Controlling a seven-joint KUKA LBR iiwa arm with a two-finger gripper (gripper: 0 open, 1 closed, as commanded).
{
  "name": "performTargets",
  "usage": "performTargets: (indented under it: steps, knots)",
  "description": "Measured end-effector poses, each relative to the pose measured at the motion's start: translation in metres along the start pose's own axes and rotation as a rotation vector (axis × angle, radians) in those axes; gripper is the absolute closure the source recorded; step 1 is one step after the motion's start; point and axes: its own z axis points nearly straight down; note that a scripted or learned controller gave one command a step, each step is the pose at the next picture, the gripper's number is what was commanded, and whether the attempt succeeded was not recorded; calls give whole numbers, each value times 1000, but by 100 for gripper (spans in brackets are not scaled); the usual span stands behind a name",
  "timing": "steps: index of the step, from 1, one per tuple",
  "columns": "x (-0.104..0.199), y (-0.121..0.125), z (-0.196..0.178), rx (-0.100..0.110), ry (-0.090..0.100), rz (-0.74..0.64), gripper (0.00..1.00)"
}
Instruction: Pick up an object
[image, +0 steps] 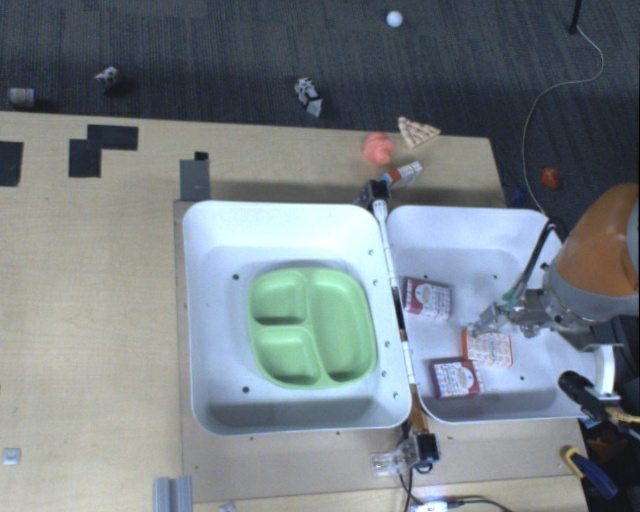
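Three small red-and-white packets lie in the right bin (470, 230): one (428, 298) at the left, one (455, 378) near the front, and one (491, 349) in the middle. My gripper (497, 319) hangs just over the upper edge of the middle packet, coming in from the right under the grey and orange wrist (600, 265). Nothing shows between its tips.
A green divided plate (310, 325) sits in the left bin (215, 300). Behind the bins on the bench lie a pink ball (378, 148), a wedge-shaped toy (417, 131) and a small tube (404, 175). A black cable (535, 255) crosses the right bin.
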Motion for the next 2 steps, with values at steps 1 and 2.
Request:
performTargets:
  steps: [1, 2]
  knots:
    - [1, 2, -11, -5, 0, -1, 100]
    - [1, 2, -11, -4, 0, -1, 0]
